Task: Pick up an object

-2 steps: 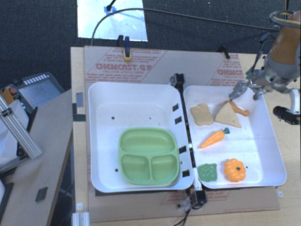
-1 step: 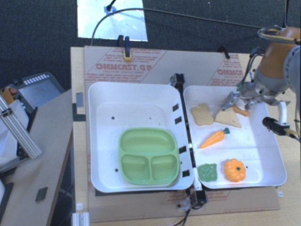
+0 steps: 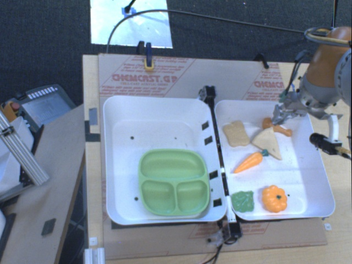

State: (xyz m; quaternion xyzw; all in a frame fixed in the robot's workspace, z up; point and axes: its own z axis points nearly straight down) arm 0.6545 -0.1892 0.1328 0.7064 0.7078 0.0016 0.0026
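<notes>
From my feed I see the arm (image 3: 325, 65) reaching in from the right, its orange band high at the frame's edge and the gripper (image 3: 281, 116) lowered over the far part of the right bin (image 3: 318, 169). The fingertips sit low, right at a small orange piece (image 3: 279, 128) that lies near the bin's back wall; I cannot tell whether the jaws are parted or closed, or whether they have anything, because the wrist blocks my line of sight.

The right bin holds the toys. A tan slice of bread (image 3: 237, 133) lies toward its left side, near the divider. A pale wedge (image 3: 268, 143) lies just beside the small orange piece, touching or nearly touching it. Below that wedge, a carrot (image 3: 249, 162) lies at a slant with its green end toward the wedge. At the near edge, a green leafy piece (image 3: 242, 201) sits in the left corner and an orange pumpkin (image 3: 274, 198) stands beside it.

The left bin (image 3: 121, 147) holds a green divided tray (image 3: 174, 181) with three compartments, sitting toward the near right corner.
</notes>
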